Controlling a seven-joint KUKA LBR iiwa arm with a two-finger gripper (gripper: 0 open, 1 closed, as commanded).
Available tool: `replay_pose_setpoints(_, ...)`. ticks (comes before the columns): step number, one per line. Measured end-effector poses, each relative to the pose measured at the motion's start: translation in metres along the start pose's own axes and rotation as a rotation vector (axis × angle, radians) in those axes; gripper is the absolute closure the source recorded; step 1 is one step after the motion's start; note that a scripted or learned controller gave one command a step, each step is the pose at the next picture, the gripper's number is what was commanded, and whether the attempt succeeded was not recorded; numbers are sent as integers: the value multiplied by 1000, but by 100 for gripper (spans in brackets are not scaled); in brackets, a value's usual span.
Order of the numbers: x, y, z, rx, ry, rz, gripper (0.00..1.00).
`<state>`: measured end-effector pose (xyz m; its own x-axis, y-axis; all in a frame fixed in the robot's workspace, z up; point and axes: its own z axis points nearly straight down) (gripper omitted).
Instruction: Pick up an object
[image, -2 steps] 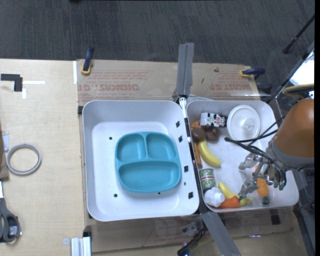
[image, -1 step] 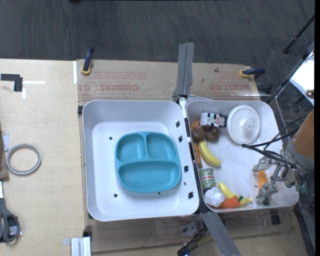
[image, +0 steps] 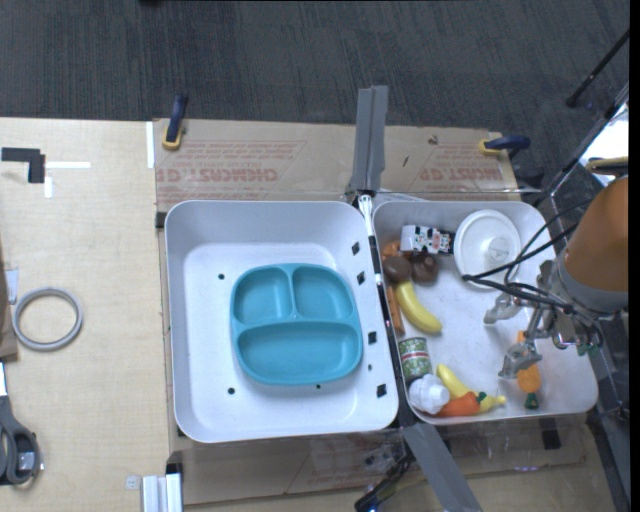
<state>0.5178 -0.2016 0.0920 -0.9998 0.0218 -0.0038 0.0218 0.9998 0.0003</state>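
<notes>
The right bin (image: 560, 400) holds several small items: a yellow banana (image: 418, 308), a white bowl (image: 488, 241), a green can (image: 413, 353), a carrot (image: 462, 405) and a small orange piece (image: 529, 379). My gripper (image: 508, 334) hangs low over the right side of this bin, below the bowl and just above the orange piece. Its two grey fingers (image: 497, 311) stand apart with bare bin floor between them. Nothing is held. The arm's orange band (image: 608, 240) shows at the right edge.
A teal divided plate (image: 297, 323) lies in the left bin (image: 190, 300). A black-and-white toy (image: 427, 239), brown pieces (image: 411, 268) and a white bulb (image: 428, 396) crowd the right bin's left side. Cables (image: 520, 262) run across the bowl. A tape roll (image: 45, 318) lies on the bench.
</notes>
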Motion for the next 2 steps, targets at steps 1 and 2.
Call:
replay_pose_setpoints(1, -1, 0, -9, 0, -4, 1, 100)
replay_pose_setpoints(2, -1, 0, -9, 0, -3, 1, 0)
